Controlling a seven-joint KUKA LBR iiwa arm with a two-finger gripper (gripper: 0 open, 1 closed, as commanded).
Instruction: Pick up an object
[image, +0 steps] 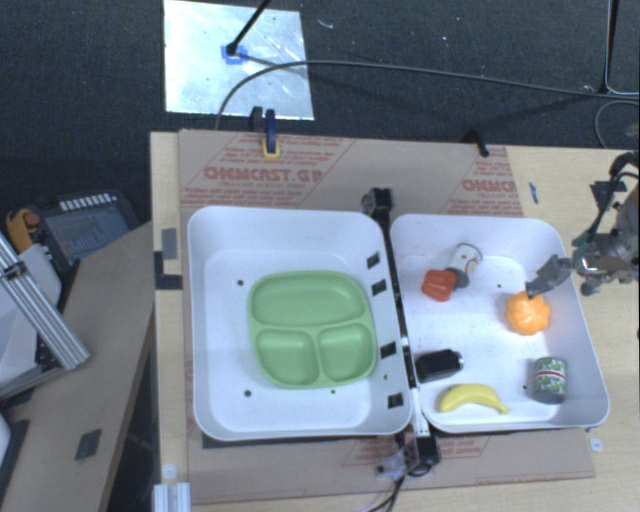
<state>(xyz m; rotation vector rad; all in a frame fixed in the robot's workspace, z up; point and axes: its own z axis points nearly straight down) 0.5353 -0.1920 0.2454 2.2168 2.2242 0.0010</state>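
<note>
The gripper hangs at three o'clock over the right bin, its grip state impossible to tell, just above the orange at five o'clock from it, so this looks like the approach, calling next for a descent onto the fruit

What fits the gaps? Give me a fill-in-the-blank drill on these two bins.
1. The green tray has ____ compartments.
2. The banana lies in the ____ bin.
3. The tool is nearest the ____ fruit.
4. The can sits to the ____ of the banana.

Missing words: three; right; orange; right
</note>
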